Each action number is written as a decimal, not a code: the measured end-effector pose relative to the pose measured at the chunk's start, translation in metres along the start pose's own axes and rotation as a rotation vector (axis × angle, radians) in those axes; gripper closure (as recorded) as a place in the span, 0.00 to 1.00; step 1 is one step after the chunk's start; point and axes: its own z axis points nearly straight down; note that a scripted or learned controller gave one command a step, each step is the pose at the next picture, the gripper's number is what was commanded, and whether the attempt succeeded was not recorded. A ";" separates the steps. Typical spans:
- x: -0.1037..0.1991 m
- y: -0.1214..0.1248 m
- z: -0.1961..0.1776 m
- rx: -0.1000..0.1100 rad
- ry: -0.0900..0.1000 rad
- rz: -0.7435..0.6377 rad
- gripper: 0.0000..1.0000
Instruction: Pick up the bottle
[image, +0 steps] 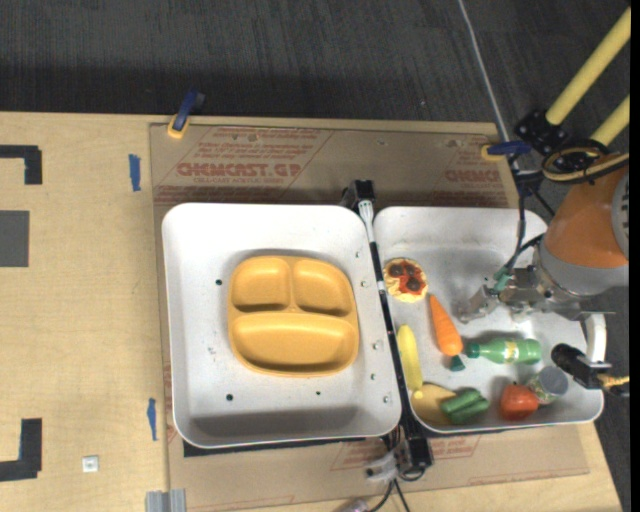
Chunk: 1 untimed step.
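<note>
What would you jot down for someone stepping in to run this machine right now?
Gripper: over the right white bin, above the bottle; whether it is open or shut cannot be told.
Green plastic bottle with a yellow label: lying on its side in the right bin, beside the orange toy carrot.
Yellow divided plate: in the left white bin.
Done: nothing lifted.
Left: grasp and raise the bottle.

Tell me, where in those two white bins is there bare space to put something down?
Left bin: a bare band all round the yellow divided plate. Right bin: its far half is bare, between the little pizza and the gripper. Its near half is crowded: carrot, bottle, banana, tomato.
</note>
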 end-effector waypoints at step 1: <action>-0.008 -0.042 0.000 -0.002 0.000 0.060 0.00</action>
